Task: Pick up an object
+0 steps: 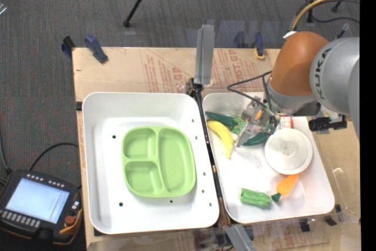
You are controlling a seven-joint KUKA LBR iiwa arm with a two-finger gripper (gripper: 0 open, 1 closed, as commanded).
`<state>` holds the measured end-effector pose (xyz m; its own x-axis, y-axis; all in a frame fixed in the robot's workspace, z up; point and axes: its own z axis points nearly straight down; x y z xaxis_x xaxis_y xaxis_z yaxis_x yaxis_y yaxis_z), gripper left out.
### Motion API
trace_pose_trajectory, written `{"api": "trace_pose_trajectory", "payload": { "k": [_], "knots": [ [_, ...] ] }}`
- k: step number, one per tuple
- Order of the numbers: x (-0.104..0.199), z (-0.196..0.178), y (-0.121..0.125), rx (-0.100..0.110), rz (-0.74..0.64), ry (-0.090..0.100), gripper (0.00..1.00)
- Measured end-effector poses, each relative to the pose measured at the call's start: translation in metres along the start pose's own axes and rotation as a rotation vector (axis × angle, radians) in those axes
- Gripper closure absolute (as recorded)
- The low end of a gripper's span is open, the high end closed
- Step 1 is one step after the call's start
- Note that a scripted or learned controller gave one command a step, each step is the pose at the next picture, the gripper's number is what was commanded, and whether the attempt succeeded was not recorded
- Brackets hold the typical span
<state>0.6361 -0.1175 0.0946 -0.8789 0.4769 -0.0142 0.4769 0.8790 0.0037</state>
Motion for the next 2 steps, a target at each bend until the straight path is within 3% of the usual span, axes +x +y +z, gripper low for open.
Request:
{"api": "trace_pose_trajectory", "payload": {
  "k": [2],
  "knots": [
    [0.016,-0.001,0.017,0.000,0.272,-0.001,0.00]
  ]
}}
